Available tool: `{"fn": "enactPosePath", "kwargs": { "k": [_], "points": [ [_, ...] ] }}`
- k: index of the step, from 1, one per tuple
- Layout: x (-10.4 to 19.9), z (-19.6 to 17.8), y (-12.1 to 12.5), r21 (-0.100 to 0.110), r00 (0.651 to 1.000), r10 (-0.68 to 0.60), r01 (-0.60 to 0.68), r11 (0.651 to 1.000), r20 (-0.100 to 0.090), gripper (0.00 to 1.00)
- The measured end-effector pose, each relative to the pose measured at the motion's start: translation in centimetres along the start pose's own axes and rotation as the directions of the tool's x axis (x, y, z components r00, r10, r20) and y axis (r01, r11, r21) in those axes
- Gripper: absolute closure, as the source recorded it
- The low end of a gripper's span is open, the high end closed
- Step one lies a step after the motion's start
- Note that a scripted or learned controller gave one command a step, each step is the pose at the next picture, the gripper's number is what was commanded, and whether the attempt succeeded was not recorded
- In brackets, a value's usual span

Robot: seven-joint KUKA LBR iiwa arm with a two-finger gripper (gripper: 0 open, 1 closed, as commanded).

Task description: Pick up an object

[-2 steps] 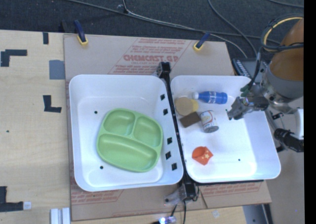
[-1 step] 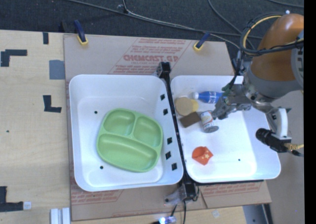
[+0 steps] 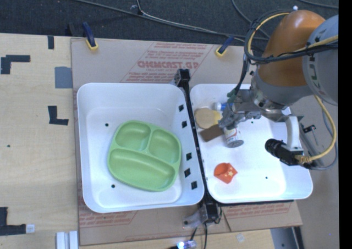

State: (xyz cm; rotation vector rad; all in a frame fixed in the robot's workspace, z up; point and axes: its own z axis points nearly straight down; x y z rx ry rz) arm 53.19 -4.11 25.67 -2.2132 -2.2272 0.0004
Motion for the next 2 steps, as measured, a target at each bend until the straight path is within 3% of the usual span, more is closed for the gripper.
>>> {"fn": "enactPosePath", "kwargs": {
  "k": [1,2],
  "points": [
    [5.2,1.8,0.7,0.002,1.000,0.000,0.000,1.000,0.001,1.00],
    [10.3,1.3,1.4,0.000,1.000,0.000,0.000,1.000,0.000,1.00]
  ]
}}
